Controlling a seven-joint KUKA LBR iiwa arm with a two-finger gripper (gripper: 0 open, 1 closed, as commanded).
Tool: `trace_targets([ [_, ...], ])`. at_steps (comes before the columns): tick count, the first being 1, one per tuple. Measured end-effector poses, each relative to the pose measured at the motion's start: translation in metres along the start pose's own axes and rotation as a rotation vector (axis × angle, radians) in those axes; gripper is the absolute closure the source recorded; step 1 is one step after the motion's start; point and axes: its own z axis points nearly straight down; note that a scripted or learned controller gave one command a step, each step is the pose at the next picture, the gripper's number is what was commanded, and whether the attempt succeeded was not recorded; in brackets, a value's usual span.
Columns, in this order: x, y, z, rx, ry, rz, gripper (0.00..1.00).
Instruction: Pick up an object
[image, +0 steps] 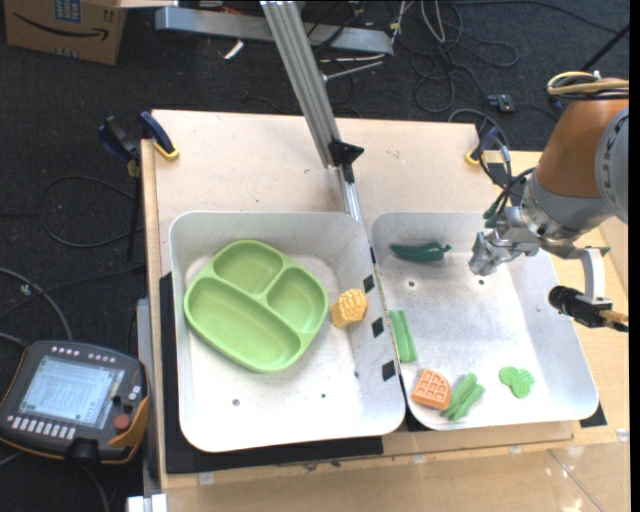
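Gripper poised over the right bin, nothing in its grasp

Gripper (484, 258) hangs above the far part of the right bin (545, 330), where the grey arm (590, 150) with its orange band reaches in from the right. We see nothing between its fingers, and we cannot tell how far apart they stand. Just to its left lies a dark green pepper (420, 252), near the gripper but apart from it.

We count four more things in the right bin: a light green stick (403, 336) by the left wall, a waffle piece (432, 387) at the near edge, green pods (463, 395) touching the waffle's right side, and a small green leafy piece (517, 380) further right.

In the left bin (200, 410) we see a green divided plate (256, 303) with three compartments, and a yellow corn piece (348, 307) just beside its right rim.

On the floor at the near left sits a teach pendant (68, 400) with a lit screen whose writing is too small for us to read. A cardboard box (65, 28) at the far left bears a black arrow mark and a blue label, both illegible to us.
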Motion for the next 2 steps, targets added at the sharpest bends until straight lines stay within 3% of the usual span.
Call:
trace_targets([
  [1,0.014,0.017,-0.04,-0.003,-0.001,0.0,1.0],
  [2,-0.013,0.042,-0.018,0.001,-0.002,0.006,1.0],
])
